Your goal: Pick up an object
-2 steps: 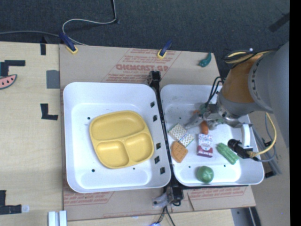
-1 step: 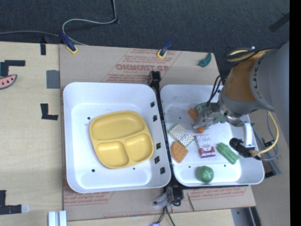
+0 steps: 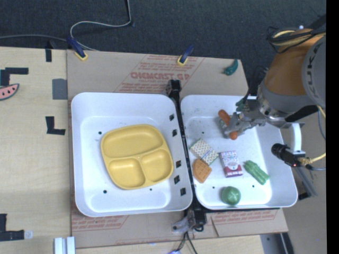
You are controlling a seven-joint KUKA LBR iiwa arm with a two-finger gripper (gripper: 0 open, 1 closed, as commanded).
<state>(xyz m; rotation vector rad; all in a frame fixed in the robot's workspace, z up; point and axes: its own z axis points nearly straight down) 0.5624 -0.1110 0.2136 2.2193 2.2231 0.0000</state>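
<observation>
Green ball point(image 3: 230, 195) sits at the right bin's point(image 3: 275, 197) near edge; beyond it, the gripper point(image 3: 232, 126) clamps an orange piece point(image 3: 224, 116), seemingly for lifting

The claw point(image 3: 230, 127) partly covers an orange object point(image 3: 224, 116); the arm point(image 3: 296, 73) is cut off at the right edge.

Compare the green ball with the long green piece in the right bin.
The green ball is round and darker; the long green piece is slim, brighter and lies at a slant. The ball sits near the front wall of the right bin; the long piece lies farther back, beside the small red-and-white box. Both are green and lie untouched.
</observation>
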